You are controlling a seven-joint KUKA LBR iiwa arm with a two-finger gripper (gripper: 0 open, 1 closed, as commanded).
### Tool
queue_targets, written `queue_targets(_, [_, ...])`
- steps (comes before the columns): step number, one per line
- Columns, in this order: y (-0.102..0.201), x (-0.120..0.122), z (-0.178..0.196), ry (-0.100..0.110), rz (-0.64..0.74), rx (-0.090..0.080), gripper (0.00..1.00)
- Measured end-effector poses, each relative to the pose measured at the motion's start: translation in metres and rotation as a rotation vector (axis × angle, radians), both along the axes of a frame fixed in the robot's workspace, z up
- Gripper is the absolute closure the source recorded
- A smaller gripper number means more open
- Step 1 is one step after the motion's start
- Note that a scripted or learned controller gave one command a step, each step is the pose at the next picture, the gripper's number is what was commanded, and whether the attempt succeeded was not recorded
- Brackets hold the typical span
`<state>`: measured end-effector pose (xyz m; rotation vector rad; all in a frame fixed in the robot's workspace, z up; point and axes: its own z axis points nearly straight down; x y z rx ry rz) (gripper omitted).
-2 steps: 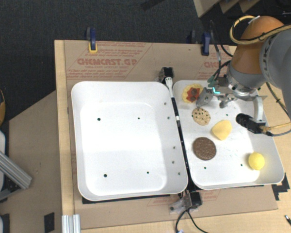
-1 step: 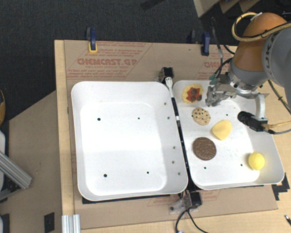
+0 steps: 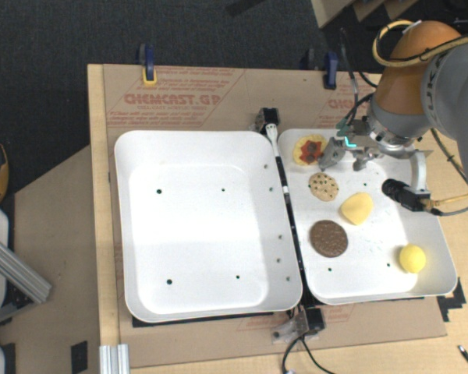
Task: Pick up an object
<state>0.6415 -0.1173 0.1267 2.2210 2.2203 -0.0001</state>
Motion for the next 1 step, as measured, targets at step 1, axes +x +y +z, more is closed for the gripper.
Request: queue_targets(1, [0.107,0.0276,0.0628,-0.009,0.011,0.003,0.0])
